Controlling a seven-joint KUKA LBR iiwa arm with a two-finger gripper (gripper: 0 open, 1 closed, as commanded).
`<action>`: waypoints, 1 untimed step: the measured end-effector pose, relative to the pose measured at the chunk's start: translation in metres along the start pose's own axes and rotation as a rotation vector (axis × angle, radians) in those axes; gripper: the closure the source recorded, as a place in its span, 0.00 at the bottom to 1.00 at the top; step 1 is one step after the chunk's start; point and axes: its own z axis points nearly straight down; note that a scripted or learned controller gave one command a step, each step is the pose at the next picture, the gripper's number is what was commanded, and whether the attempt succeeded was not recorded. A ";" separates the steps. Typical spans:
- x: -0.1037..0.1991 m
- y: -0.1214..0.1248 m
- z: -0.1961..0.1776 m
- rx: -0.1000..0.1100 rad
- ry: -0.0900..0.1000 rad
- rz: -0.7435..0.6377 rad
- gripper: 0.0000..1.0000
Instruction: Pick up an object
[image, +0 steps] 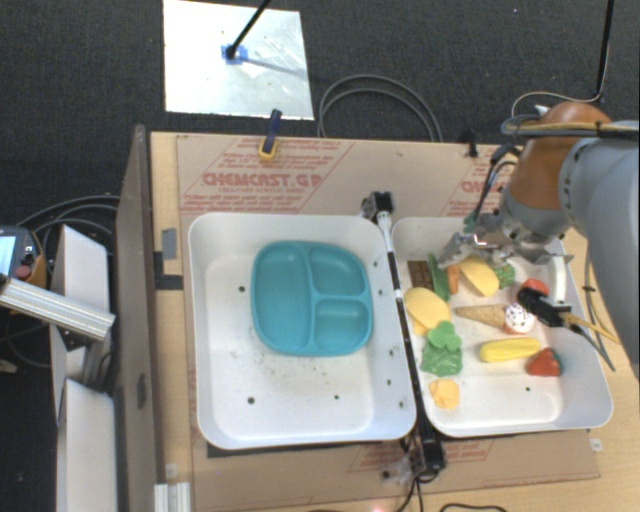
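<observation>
Gripper (478, 243): lowered over the right shallow white bin (590, 405), above a yellow toy wedge (478, 278); grip state cannot be told
Left white bin (215, 330): occupied by a teal divided plastic plate (310, 298)

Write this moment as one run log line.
arm: over right bin | tool: near toy food | grasp: cannot tell | left bin: teal tray

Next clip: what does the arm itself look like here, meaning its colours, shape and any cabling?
The arm is a thick, rounded grey body with an orange band above the wrist. Thin dark cables loop around its top. The gripper below is a small, dark metallic assembly, too cluttered to make out in detail.
</observation>
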 end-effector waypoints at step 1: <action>-0.072 -0.027 -0.149 -0.007 -0.008 0.010 0.00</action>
